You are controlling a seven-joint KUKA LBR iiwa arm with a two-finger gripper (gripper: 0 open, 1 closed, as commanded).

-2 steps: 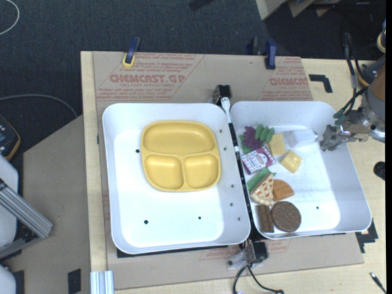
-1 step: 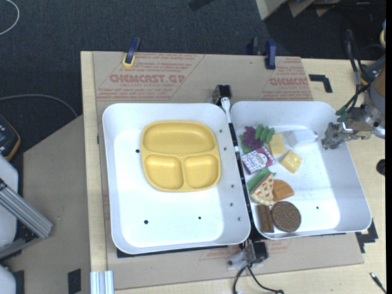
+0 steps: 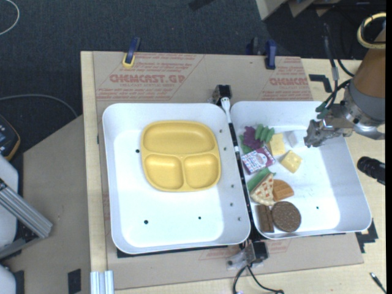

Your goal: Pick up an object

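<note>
Tool (image 3: 313, 136) state I cannot tell; I see it above the glossy white right bin (image 3: 343, 188), near pale yellow cheese blocks (image 3: 285, 153).

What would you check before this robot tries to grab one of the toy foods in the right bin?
1. End effector is over the shallow white right bin: ok, it sits above the bin's upper part.
2. Something lies within close reach: ok, two pale yellow cheese-like blocks are just to its left.
3. End effector is free of any load: cannot tell, its tip is too small and dark to read.
4. Targets are separated: not ok, the pizza slice, brown round cookie and pink packet crowd together along the bin's left side.
5. Yellow three-compartment plastic tray is out of the way: ok, it rests in the left bin.
</note>
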